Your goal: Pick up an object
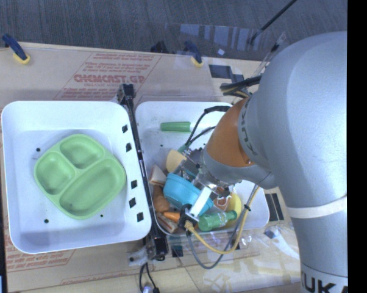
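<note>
The gripper is down among the clutter at the right bin's front edge, beside the blue bowl; its grasp is unclear. I judge this the grasp attempt; next, a clean lift.

A heap of small objects is seen in the right bin, crowded toward its 6 o'clock side. A blue bowl is tilted near the heap's middle, with a tan wedge just beside it at 11 o'clock. A green bottle lies on its side at 4 o'clock from the bowl, touching a yellow piece. An orange piece lies at 7 o'clock. A green stick lies flat, well apart, toward 12 o'clock.
</note>
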Robot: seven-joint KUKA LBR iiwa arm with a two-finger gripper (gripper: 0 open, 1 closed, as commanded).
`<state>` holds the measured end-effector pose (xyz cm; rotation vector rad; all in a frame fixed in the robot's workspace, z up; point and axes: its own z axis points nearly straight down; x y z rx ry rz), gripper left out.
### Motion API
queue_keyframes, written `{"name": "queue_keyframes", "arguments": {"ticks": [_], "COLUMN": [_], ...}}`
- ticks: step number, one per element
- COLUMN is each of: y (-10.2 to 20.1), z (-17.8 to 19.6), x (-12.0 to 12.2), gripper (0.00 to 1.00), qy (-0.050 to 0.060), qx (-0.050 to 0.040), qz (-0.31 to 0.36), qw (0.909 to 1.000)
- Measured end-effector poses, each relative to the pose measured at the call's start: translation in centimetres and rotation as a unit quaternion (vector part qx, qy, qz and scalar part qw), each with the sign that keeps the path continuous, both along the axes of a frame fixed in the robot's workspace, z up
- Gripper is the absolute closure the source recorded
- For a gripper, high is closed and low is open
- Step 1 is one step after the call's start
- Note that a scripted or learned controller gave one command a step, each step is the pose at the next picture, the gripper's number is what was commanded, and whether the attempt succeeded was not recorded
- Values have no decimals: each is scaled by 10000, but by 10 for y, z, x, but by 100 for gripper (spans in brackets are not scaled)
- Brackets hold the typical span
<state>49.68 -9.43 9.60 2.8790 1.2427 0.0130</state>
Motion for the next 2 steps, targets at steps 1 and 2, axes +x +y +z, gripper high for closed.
{"name": "queue_keyframes", "arguments": {"ticks": [1, 2], "y": [0, -8], "z": [-1, 0], "x": [62, -15], "gripper": [0, 0], "qy": [68, -13], "qx": [23, 33], "qz": [-1034, -1599], "qw": [9946, 9871]}}
